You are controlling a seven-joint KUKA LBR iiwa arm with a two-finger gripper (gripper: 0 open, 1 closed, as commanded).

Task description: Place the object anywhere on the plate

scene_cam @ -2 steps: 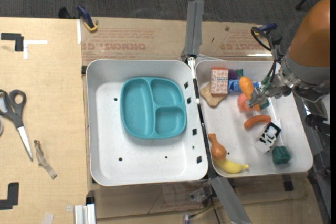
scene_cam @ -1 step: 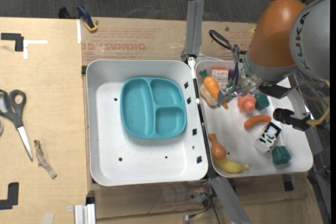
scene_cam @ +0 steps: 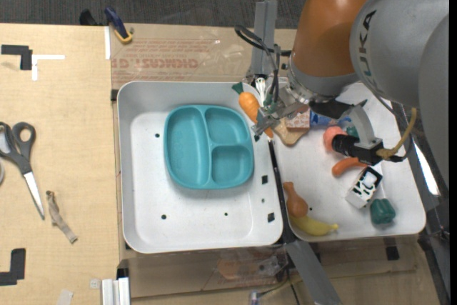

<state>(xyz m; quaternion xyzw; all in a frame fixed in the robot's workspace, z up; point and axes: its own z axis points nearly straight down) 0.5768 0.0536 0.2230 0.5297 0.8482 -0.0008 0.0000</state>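
Gripper [scene_cam: 265,109] looks clamped on the toy carrot [scene_cam: 249,105], right over the bin wall. The teal plate [scene_cam: 209,146] sits just left, so an early release probably misses it.

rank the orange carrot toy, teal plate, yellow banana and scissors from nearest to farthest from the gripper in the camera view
1. The orange carrot toy, right beside the gripper, at the divide between the bins.
2. The teal plate, in the left bin, down-left of the gripper.
3. The yellow banana, at the near edge of the right bin.
4. The scissors, far left on the bench.
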